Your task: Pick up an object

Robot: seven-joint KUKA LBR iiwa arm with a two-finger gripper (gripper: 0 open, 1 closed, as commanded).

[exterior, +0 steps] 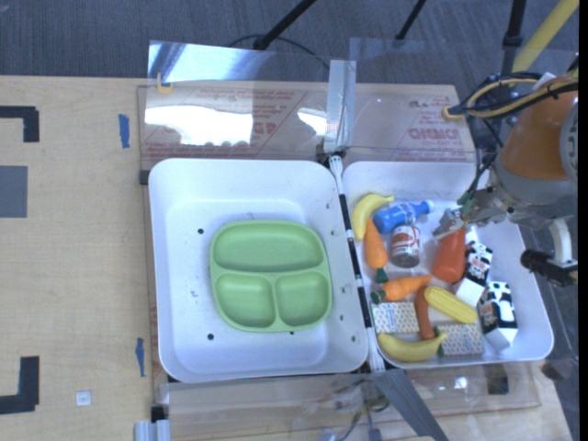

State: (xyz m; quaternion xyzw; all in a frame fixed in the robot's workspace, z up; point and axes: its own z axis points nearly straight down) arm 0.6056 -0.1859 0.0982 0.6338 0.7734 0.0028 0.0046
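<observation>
Gripper (457, 220): low in your right bin (537, 333), over the orange-red vegetable (449, 257); grip state you cannot tell. Beside it: can (404, 245), blue bottle (401, 214), bananas (367, 211). Left bin (175, 246): green divided tray (271, 275).

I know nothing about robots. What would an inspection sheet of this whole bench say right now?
Surface: wooden bench bearing two white bins side by side, left bin and right bin.
Job's things: right bin holds a pile of toy food: bananas, carrots, corn, a small can, a blue bottle, cow-patterned cartons.
Clutter: green divided tray lying in the left bin.
Hand: hand low over the right bin's far side, beside the orange pepper-like toy; its state is unclear.
Cables: yellow and black cables looped on the arm.
Surroundings: clear panels behind the bins, grey carpet, tripod legs.
</observation>
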